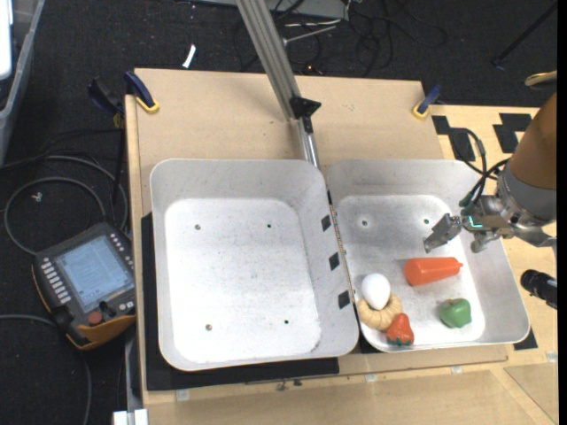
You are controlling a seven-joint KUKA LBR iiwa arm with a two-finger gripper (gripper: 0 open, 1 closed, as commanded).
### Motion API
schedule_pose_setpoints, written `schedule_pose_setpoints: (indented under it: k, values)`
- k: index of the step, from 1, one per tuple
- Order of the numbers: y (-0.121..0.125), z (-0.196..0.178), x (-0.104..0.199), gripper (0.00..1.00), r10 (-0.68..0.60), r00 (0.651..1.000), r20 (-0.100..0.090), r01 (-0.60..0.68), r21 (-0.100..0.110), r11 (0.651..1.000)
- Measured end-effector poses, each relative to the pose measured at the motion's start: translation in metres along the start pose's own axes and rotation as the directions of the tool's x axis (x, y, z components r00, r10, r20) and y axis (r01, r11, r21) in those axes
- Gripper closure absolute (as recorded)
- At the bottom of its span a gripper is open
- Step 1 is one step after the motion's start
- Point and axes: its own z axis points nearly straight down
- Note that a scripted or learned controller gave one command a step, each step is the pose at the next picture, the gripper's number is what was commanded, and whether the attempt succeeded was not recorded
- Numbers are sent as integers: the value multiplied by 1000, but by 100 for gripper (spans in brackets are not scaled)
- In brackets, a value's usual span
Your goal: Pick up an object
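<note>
The right bin (390, 211) holds an orange carrot (432, 270), a white egg (376, 289), a tan bread-like piece (379, 315), a small red strawberry (400, 329) and a green pepper (455, 312). My gripper (461, 234) hangs over the bin's right side, just above and to the right of the carrot. Its fingers (440, 233) stand apart, open, with nothing between them. The grey wrist with its orange band comes in from the right edge.
The left bin (177, 193) sits beside the right one on the wooden bench. A slanted metal pole (270, 47) crosses the back of the bench. A teach pendant (84, 277) lies on the floor at left.
</note>
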Motion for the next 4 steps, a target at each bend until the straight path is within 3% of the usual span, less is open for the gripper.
schedule_pose_setpoints:
  k: [1,2,3,4]
  values:
    - [1,-3,0,0,1,1000,1,-1,-5,1000]
    - [-3,41,0,0,2,1000,0,-2,-1,1000]
    - [4,81,-1,0,1,1000,11,-1,-27,1000]
    - [16,90,-3,0,-1,1000,15,2,-43,999]
